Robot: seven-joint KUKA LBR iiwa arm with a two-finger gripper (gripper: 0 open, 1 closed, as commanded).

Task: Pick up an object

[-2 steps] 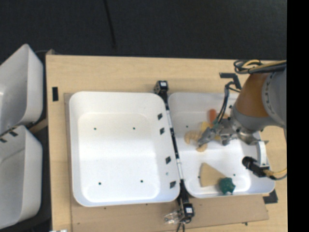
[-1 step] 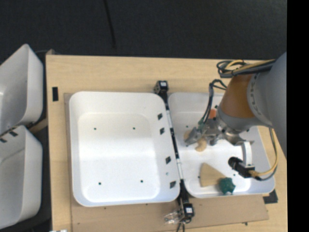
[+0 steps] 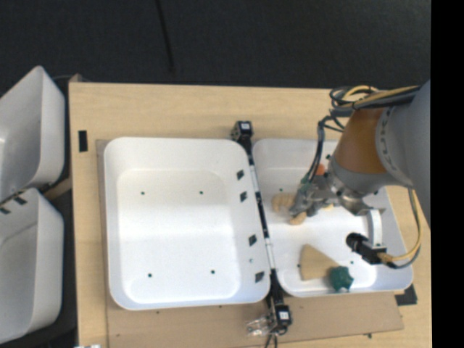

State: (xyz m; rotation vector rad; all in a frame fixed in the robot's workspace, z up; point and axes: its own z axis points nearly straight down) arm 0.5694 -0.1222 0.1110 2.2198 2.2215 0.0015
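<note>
My gripper (image 3: 303, 203) is down in the right bin (image 3: 290, 154), near its left wall. It stands right over a small tan piece (image 3: 283, 202), and the gripper body hides part of that piece. A tan wedge-shaped block (image 3: 312, 262) lies nearer the front of the same bin. Just right of the wedge, in the front corner, sits a dark green lump (image 3: 338, 278). The grey arm with its orange band (image 3: 360, 147) reaches in from the right.
The left bin (image 3: 174, 223) adjoins the right one along a clipped centre rim (image 3: 257, 216). Cables loop off the wrist (image 3: 377, 249) over the right bin's right side. White seat-like shapes (image 3: 25, 194) stand beyond the bench's left edge.
</note>
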